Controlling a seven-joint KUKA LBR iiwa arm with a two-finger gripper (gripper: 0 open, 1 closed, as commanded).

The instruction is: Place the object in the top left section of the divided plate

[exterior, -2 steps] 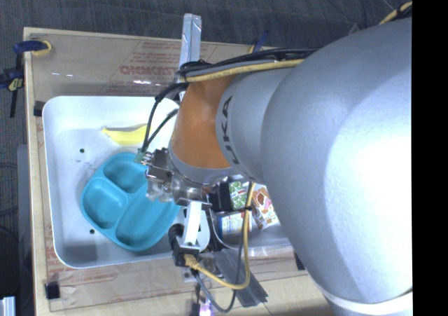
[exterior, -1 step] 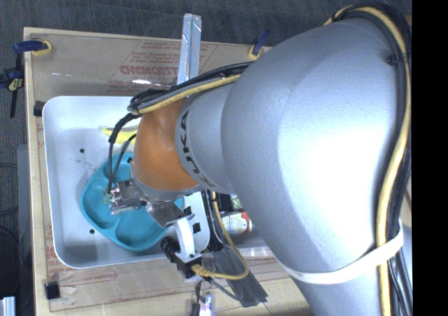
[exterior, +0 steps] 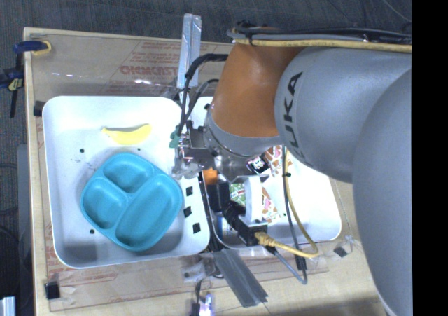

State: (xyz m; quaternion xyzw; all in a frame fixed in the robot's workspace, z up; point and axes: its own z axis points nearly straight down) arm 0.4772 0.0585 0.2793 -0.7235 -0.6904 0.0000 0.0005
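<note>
Two shallow white bins sit side by side on the worktop point(exterior: 105, 55). The left bin point(exterior: 63, 167) holds one blue divided plate point(exterior: 133, 199) with three sections, and one yellow banana point(exterior: 127, 134) lying on the bin floor just beyond the plate's upper edge, apart from it. The right bin point(exterior: 322, 216) is largely covered by the single grey arm point(exterior: 336, 118) with its orange band point(exterior: 248, 90), on which part of the letters "KUKA" can be read. One printed carton point(exterior: 264, 199) shows beneath the arm in the right bin; its writing is too small to read. The tool point(exterior: 210, 188) hangs over the wall between the bins, right of the plate; whether it is spread or pressed together cannot be told. Faint red print on the worktop beyond the plate is not legible.
</note>
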